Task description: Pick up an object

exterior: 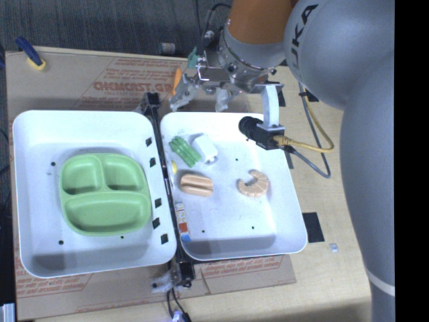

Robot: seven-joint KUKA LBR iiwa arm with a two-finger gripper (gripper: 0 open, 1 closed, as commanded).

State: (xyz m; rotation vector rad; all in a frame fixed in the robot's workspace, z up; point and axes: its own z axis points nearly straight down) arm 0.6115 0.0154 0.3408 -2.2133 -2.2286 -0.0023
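The right bin (288, 200) holds a green ridged piece (184, 151) lying against a small white piece (205, 147) near its far left corner. Toward the left side lies a tan hot-dog bun (196, 184), and a curled tan croissant shape (253, 184) rests at the middle right. My gripper (201, 100) hangs over the far rim of the right bin, just beyond the green and white pieces. Its fingers stand apart, open, with nothing between them.
The left bin (27, 146) holds a green divided plate (104, 192). A black unit (258, 131) with a yellow cable hangs off the wrist over the right bin's far side. The big grey arm fills the upper right. A cardboard sheet (100, 72) lies under both bins.
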